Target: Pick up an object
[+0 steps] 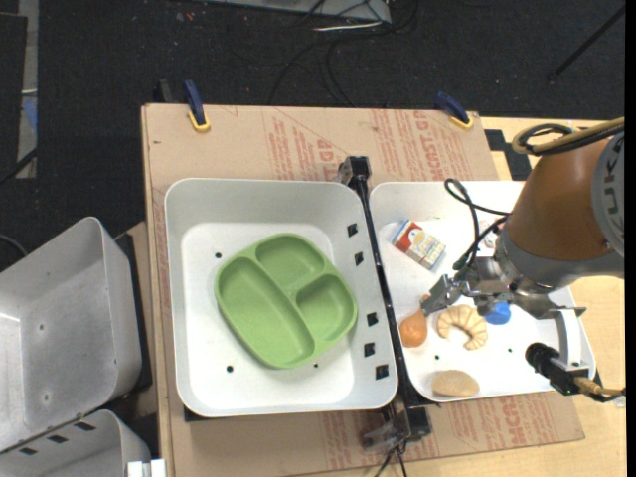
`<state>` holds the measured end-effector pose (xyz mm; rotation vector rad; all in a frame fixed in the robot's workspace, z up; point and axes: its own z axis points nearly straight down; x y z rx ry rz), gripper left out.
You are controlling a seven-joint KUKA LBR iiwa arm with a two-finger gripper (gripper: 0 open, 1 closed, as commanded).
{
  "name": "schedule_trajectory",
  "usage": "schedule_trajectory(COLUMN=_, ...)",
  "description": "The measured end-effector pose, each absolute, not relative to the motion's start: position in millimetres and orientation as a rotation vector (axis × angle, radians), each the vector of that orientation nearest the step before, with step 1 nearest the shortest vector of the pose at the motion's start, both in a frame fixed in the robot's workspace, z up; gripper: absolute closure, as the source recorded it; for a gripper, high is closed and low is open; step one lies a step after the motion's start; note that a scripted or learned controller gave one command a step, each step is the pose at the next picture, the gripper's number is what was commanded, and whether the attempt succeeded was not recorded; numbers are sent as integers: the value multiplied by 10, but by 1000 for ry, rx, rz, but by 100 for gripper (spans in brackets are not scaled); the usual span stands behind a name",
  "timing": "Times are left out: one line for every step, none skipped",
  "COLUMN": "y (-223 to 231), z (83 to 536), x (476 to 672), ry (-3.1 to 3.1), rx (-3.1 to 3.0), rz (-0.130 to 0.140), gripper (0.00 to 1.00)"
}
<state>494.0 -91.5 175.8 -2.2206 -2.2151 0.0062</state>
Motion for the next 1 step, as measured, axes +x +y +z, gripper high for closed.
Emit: schedule_trajectory(y=-983, z=1251, x=5002, ry=-2216, rx=-2222, rz=4, gripper=0)
